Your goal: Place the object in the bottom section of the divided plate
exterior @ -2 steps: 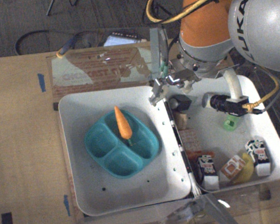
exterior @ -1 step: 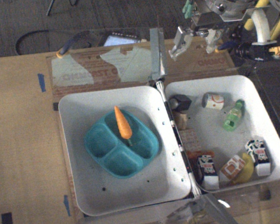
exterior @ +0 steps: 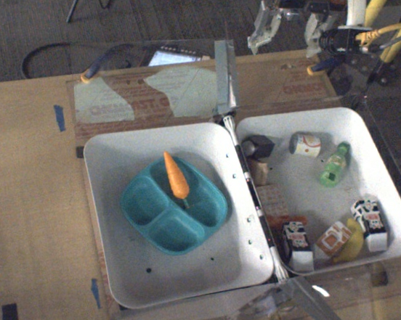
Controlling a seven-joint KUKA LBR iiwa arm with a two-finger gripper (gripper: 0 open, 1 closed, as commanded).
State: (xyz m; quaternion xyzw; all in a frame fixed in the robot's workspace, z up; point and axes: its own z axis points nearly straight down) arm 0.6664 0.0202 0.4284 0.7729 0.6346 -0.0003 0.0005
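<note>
Carrot [exterior: 176,175] lies on plate [exterior: 157,220] in left bin [exterior: 120,276], across the upper section's rim. Gripper [exterior: 286,23] hangs beyond right bin [exterior: 385,168], fingers spread, nothing between them.

Divided plate [exterior: 166,219] sits in the left bin [exterior: 111,204]; a carrot [exterior: 176,175] lies across the plate's far side, bottle [exterior: 334,165] off right.
</note>
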